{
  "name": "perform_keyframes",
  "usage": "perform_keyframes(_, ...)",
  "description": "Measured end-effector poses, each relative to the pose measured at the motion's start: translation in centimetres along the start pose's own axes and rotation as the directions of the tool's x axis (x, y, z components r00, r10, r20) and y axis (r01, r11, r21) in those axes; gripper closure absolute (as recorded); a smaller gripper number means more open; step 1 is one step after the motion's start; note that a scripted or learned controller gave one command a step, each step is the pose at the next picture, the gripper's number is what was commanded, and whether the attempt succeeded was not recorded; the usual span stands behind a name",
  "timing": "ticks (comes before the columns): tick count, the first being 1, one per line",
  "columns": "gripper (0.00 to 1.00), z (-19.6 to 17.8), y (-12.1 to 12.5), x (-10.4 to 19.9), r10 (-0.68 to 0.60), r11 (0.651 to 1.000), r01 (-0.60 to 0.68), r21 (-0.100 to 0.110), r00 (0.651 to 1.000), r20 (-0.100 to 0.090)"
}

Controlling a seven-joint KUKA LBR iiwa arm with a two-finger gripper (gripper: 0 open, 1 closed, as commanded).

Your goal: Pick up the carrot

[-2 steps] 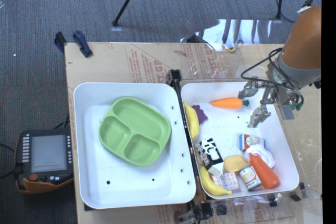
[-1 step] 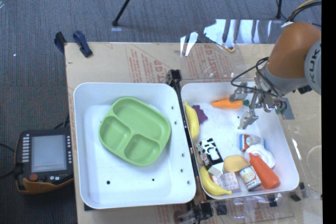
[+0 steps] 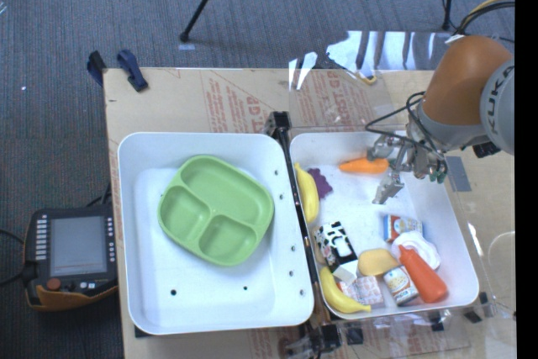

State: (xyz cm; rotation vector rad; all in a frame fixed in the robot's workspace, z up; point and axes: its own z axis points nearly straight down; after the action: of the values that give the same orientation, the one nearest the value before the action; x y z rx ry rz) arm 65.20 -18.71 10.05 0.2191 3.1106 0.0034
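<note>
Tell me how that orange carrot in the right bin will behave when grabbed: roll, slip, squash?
The tapered orange carrot looks rigid and smooth, so it may slip. It lies flat on the white right bin, rounded, so a nudge would probably roll it. Likely light.

Even, bright overhead light; soft shadows in white bins (image 3: 134,181); glare on foil (image 3: 378,50); slight overall softness.

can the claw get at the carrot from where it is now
Probably yes. The carrot lies on bare floor of the right bin, apart from the other toys, with nothing on top of it. The claw hangs just beside its right end.
</note>
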Motion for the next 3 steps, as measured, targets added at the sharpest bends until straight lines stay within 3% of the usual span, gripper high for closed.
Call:
perform_keyframes(2,0.0,0.0,0.1,0.0,-0.002,1.0,0.002,0.001,1.0,0.002)
perform_keyframes(3,0.0,0.8,-1.0,0.9,0.262,0.965,-0.262,0.007,0.965,-0.012)
